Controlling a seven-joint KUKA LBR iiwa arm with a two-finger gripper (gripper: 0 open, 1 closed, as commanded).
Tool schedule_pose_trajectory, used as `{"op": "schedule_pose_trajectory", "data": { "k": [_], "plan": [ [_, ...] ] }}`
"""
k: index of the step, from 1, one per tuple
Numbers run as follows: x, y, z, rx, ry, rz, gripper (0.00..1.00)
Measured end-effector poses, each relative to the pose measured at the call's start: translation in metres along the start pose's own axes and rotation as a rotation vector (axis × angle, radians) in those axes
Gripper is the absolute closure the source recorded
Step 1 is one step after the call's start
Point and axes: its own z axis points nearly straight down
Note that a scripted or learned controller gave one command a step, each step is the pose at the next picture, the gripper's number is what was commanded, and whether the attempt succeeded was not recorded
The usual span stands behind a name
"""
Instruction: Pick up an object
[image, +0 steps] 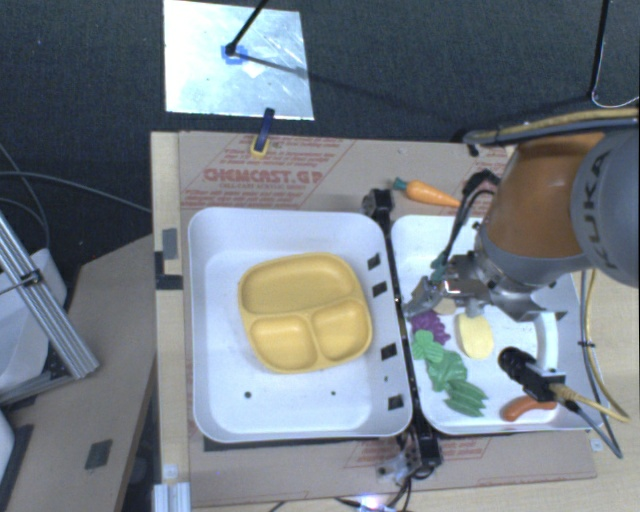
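My gripper (428, 297) hangs low over the left part of the right bin (422, 240), just above a purple bunch of toy grapes (432, 325). A pale yellow toy piece (476, 337) lies to the right of the grapes. Green leafy toy pieces (447, 375) lie below them. An orange-red toy sausage (522, 407) rests near the bin's front right corner. An orange toy carrot (428, 192) lies outside the bin, past its far rim. I see nothing held in the gripper.
The left bin (215, 330) holds a yellow divided plate (300, 310). A divider with black clips (388, 300) runs between the bins, close to the gripper. A small blue and yellow tool (263, 133) lies on the cardboard behind the bins.
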Motion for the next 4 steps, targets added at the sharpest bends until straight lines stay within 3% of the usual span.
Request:
{"op": "schedule_pose_trajectory", "data": {
  "k": [1,2,3,4],
  "plan": [
    [-0.003,0.014,0.047,-0.002,-0.003,0.008,0.0],
    [-0.003,0.015,0.033,-0.008,-0.003,0.007,1.0],
    [0.012,-0.021,-0.082,-0.019,-0.001,0.003,1.0],
    [0.105,-0.027,-0.037,-0.003,0.0,-0.004,1.0]
  ]
}}
